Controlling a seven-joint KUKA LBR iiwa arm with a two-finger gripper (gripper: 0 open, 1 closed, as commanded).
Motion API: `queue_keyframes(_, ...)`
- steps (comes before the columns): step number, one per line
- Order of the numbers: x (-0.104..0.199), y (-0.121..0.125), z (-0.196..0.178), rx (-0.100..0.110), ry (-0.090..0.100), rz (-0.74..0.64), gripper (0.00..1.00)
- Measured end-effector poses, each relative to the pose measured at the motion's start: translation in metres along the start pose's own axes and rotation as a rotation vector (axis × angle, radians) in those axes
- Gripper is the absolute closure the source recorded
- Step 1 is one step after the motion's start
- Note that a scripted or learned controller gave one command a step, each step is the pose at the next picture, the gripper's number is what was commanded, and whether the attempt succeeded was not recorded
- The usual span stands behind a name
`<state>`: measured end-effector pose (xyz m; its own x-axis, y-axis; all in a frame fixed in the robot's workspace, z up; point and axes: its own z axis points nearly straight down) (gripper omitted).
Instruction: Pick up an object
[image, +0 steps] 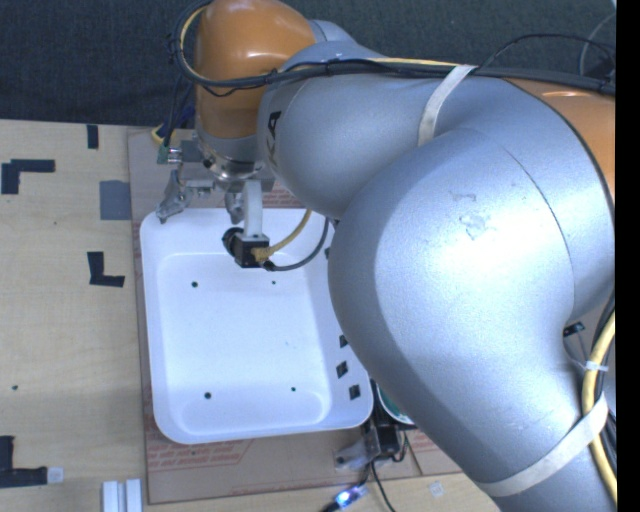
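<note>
Grey arm (470, 260) bulked across the right, nearest the lens, pincer (172, 203) hung over the far left corner of a white bin (240, 340) on the wooden surface (60, 320), its opening impossible to tell, green-edged thing (390, 410) mostly hidden under the arm, beside the bin's near right corner

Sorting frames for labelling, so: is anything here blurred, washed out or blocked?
Camera view: the arm looms close to the lens, slightly soft, blocking the right side; the white bin is bright, nearly washed out, with only faint shading at its walls; the bench is evenly lit and sharp.
</note>
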<state>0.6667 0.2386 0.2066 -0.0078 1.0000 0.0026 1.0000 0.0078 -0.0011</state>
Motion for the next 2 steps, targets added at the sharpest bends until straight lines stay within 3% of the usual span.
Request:
queue_keyframes(1, -0.005, 0.001, -0.01, 0.0, -0.005, 0.003, 1.0)
queue_keyframes(2, -0.005, -0.069, 0.0, 0.006, -0.005, 0.006, 1.0)
